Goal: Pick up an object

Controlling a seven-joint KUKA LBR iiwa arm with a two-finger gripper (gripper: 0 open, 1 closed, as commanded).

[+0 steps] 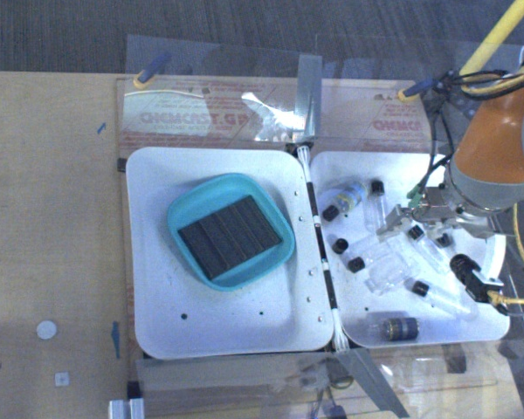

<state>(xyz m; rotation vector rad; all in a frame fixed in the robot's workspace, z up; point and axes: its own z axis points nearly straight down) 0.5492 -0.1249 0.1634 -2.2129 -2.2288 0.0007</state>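
From above, the bench (52, 234) carries two white bins. The left bin (157, 304) has a teal tray (279, 238) with a dark ribbed slab (229, 236) lying in it. The right bin (358, 317) is littered with clear vials (393, 264) with black caps and a dark cylinder (399, 326) near its front edge. The gripper (417, 221) hangs low over the vials at the bin's right side; I cannot tell how it is set or whether it has hold of anything.

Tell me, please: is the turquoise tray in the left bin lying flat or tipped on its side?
Lying flat. The turquoise tray rests on the floor of the left bin, its open side up, with the dark ribbed insert visible inside.
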